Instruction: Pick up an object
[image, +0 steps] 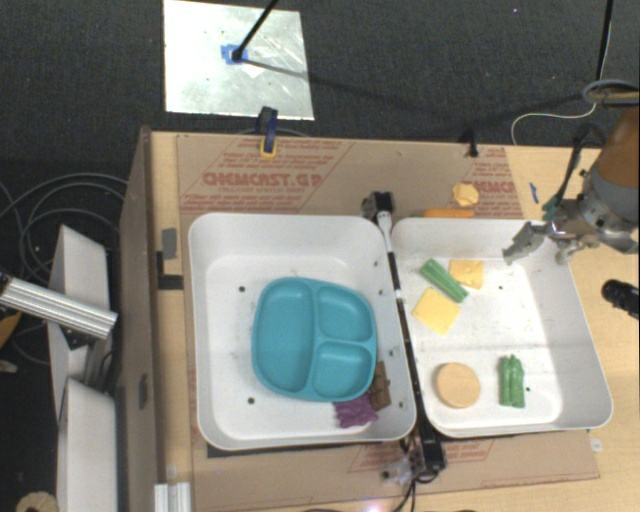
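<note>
While the candidate objects lie untouched in the right bin (585, 385), a green stick (441, 279) across a yellow block (466, 273), a yellow wedge (437, 311), a tan disc (457, 384) and a green bean bundle (511, 380), the step in hand looks like the approach. Hovering over that bin's far right corner, the end effector (545, 240) grasps nothing, and I cannot tell whether it is released or clenched. Next it likely needs to travel left and nearer, then descend over one piece.

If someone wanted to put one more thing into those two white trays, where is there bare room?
Right bin: bare floor along its right side, beyond the green beans, under the gripper. Left bin: a bare strip above and left of the blue plate. It is crowded around the yellow cheese pieces and round cookie.
</note>
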